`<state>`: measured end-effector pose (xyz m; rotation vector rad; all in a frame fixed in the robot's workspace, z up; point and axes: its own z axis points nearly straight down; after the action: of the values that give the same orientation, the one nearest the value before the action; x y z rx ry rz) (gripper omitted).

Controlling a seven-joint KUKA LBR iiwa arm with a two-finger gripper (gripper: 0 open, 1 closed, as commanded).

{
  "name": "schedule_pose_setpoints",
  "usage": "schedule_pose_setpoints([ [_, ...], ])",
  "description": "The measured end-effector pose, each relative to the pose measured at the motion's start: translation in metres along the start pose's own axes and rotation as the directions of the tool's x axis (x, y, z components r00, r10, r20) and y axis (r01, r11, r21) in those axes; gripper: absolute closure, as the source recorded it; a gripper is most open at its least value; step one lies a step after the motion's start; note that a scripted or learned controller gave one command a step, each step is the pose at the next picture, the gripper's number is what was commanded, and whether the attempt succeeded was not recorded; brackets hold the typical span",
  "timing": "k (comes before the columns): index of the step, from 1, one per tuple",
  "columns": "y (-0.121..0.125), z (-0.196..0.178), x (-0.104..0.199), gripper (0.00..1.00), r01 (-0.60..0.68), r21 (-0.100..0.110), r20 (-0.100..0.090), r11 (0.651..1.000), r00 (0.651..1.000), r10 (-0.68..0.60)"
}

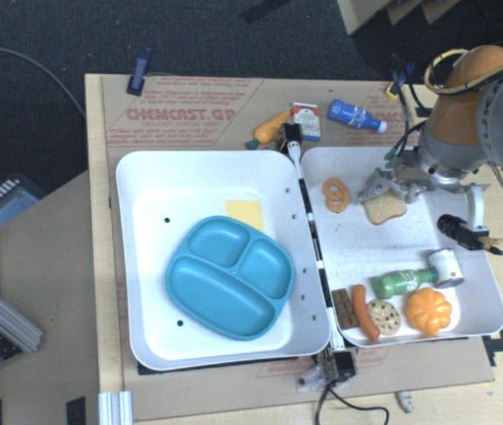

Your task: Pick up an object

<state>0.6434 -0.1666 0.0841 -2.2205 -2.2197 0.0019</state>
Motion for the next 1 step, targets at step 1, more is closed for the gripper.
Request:
schedule_pose_setpoints([
  [1, 0.0028, -0.0172, -0.0197, 0.00, 0.000, -0.006, 0.002, 1.000, 1.000, 0.000],
])
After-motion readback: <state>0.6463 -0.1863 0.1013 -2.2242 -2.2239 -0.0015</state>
